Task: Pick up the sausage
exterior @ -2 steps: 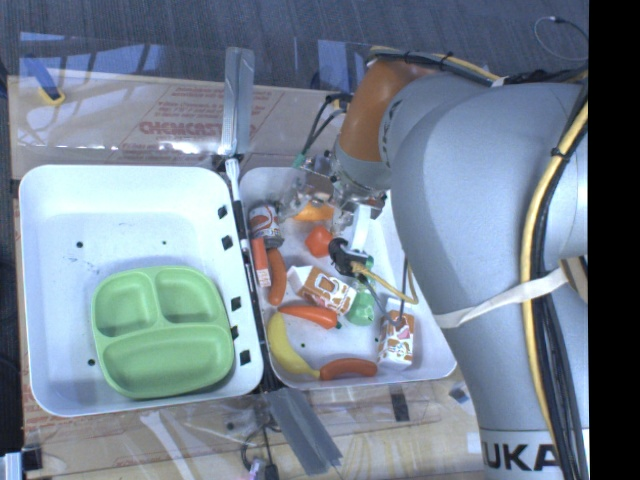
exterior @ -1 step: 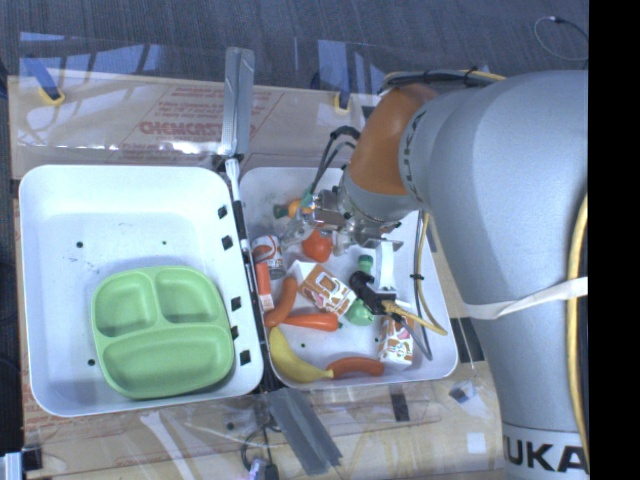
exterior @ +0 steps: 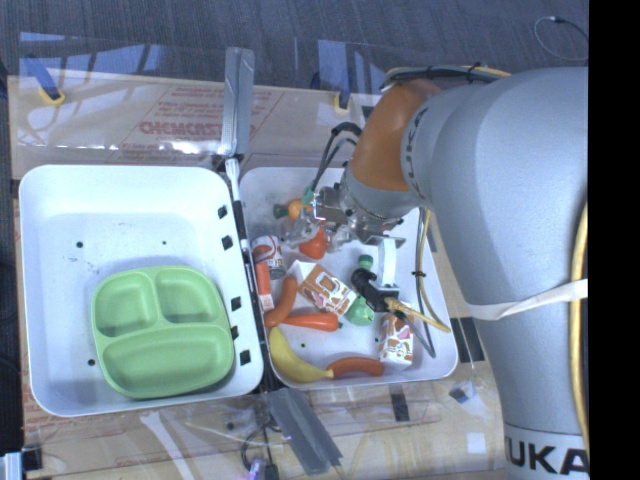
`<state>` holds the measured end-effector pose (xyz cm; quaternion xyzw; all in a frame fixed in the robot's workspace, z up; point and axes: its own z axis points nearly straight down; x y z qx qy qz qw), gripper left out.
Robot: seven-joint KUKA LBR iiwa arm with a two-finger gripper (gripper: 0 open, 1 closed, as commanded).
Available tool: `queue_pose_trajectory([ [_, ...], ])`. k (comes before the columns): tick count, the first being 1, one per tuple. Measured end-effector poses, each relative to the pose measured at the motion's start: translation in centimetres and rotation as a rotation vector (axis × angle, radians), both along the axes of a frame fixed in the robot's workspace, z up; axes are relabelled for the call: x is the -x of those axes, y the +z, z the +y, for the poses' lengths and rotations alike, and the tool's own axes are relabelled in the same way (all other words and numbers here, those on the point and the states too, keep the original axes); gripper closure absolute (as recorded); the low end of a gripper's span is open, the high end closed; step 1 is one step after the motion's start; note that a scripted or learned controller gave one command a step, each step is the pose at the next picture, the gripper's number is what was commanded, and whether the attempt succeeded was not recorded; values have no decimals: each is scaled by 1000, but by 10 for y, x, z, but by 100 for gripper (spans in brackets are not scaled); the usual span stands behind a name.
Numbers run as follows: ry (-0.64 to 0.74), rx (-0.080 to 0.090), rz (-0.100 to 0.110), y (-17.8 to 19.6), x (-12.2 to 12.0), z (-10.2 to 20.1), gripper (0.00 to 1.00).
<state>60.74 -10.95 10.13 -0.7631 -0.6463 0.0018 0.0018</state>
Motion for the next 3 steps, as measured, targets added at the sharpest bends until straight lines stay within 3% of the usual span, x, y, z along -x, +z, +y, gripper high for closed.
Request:
queue_pose_trajectory([
  [1,0,0,0,0,0,0,0],
  [2,4,0,1,10,0,1,100],
  [3,-110,0,-3,91,-30,87,100],
])
